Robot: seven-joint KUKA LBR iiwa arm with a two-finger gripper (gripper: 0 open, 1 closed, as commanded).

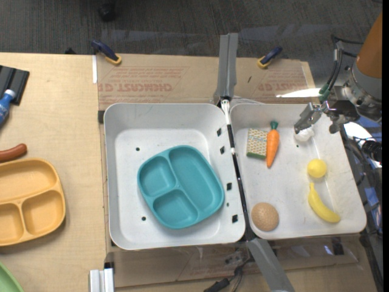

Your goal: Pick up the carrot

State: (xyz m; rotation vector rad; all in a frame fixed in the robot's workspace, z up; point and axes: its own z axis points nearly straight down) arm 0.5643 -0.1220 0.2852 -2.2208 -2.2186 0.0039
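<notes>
Orange and slim, the carrot (272,146) lies in the right bin (349,224), well to the left of the gripper (318,119) and a little below it, touching a small box (257,143). The jaws stand apart and hold nothing. For a clean pick, the fingers should straddle the carrot's narrow width, the box-side finger clearing the box.
</notes>
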